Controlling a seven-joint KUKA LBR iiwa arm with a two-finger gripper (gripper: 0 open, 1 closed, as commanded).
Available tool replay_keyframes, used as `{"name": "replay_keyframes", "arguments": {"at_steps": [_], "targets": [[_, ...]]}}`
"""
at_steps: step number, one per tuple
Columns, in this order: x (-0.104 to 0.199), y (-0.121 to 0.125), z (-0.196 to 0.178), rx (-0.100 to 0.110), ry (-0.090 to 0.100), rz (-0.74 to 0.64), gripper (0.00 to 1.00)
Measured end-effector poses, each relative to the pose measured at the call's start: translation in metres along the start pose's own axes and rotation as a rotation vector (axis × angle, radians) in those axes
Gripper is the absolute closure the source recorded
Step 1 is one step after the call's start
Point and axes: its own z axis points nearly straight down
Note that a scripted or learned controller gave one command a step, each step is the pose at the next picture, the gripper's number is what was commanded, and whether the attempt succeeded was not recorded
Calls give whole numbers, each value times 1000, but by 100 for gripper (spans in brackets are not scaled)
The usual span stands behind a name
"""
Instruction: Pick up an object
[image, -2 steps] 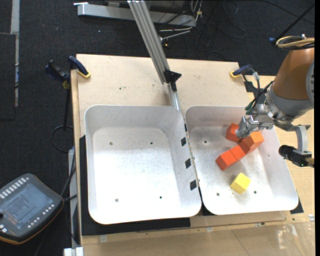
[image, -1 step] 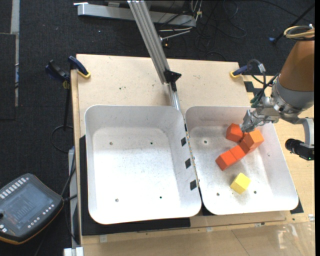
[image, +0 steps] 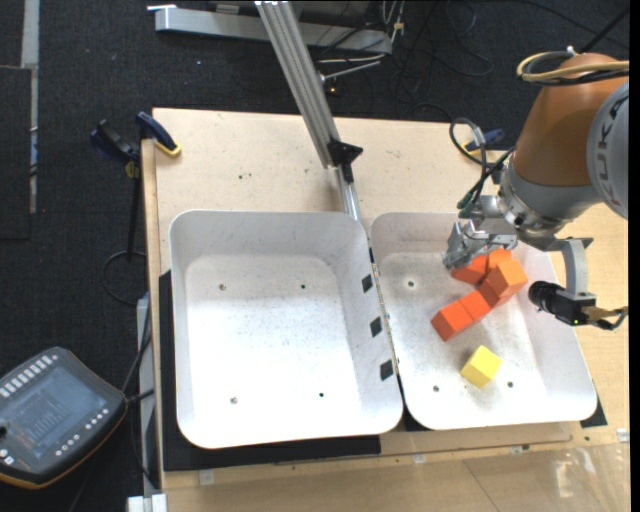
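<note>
The orange blocks (image: 480, 292) lie in a loose cluster in the right bin (image: 560, 400), toward its far half, running from an upper piece near the arm down to a lower piece closer to the bin's middle; how many separate blocks make up the cluster is hard to tell, since they touch and share one colour. A yellow block (image: 481, 366) sits apart from them, nearer the front of the same bin, with bare floor all round it. The gripper (image: 468, 245) is low over the upper end of the orange cluster, just at or touching its top edge, but its fingers are too small and dark against the block to say whether they stand wide, narrow or closed on anything. No block is clearly between them, so I judge the grasp as not yet made. To do this step well, the fingers probably need to straddle a single block rather than land across two touching ones, which could wedge or push the cluster aside; the uppermost orange piece is the natural target. The yellow one looks the easier pick if this fails, being isolated. The left bin (image: 200, 300) lies beside, and the grey arm (image: 570, 140) with its orange band reaches in over the bench (image: 250, 150).
</note>
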Motion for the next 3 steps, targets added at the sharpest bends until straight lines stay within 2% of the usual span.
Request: {"name": "replay_keyframes", "arguments": {"at_steps": [1,2,3], "targets": [[45,-8,-5,1,-1,1,100],[98,-20,9,2,-1,0,100],[154,-42,7,2,0,-1,100]]}}
